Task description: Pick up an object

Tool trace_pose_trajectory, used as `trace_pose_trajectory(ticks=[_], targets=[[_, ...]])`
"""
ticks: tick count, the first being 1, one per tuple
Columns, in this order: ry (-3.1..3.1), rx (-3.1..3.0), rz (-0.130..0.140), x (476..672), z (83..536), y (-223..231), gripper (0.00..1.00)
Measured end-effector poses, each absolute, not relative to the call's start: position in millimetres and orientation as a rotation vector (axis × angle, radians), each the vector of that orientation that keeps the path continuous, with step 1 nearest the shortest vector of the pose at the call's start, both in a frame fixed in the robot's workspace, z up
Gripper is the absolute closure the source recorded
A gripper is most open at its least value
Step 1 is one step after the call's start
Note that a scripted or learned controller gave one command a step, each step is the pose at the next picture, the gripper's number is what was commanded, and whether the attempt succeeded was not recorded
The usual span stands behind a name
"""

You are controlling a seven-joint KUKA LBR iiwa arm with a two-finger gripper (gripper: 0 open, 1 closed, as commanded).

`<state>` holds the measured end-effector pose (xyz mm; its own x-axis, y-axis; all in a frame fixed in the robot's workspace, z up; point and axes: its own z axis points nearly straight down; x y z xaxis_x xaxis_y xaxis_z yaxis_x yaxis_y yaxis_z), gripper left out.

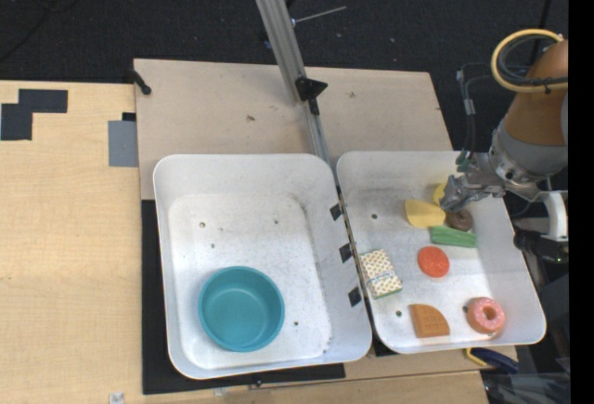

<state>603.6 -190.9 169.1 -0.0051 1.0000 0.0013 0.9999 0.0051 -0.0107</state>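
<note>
The right bin (371, 179) holds a yellow wedge (423, 214), a green bar (452, 238), a red-orange disc (433, 262), a patterned block (380, 272), a brown toast-like piece (429, 321) and a pink donut (485, 315). A small brown object (461, 222) lies just above the green bar. My gripper (455, 197) is low over the bin's right side, beside the yellow wedge and above the brown object. Nothing shows between its fingers.
The left bin (186, 179) holds a teal bowl (240, 307). A slanted aluminium pole (278, 21) rises behind the bins. The arm's orange band (543, 105) and a yellow cable loop (520, 54) stand at the right edge.
</note>
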Motion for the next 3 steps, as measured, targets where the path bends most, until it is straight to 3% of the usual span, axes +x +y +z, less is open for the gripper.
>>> trace_pose_trajectory(ticks=[1, 2, 3], targets=[[-2.22, -2.21, 0.011, 606.0, 102.6, -188.8, 0.0], [-2.225, -2.216, 0.005, 606.9, 89.2, -187.4, 0.0], [-2.227, -2.209, 0.011, 606.8, 95.3, -185.8, 1.0]])
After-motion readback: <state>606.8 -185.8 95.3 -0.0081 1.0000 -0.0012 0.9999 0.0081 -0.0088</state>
